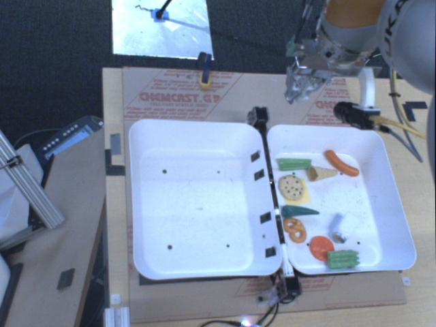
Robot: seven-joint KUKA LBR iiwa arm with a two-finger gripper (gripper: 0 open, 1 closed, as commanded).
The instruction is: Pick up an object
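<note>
Camera view, from above at a slant. The arm (381, 19) enters from the right at the far side of the bench (225, 90), grey with an orange band above the wrist. The end effector (298, 90) hangs over the bench just beyond the far rim of the right bin (395, 203), near that bin's far left corner. Whether its fingers are apart or closed cannot be told from this angle, and nothing is seen held between them.

The left bin (197, 196) sits beside the right bin, the two touching along a black clipped divider.

Contents of the right bin: a green bean pod (294, 163) far left; a toy sausage (340, 162) far centre; a tan wedge (321, 174) between them; a chocolate-chip cookie (291, 187) on a yellow slice; a dark green pepper (300, 211) just nearer; a pretzel (296, 230); a small pale blue item (337, 227); a red-orange round piece (321, 247) touching a green ridged piece (343, 258) at the near edge.

All objects lie well apart from the end effector.
</note>
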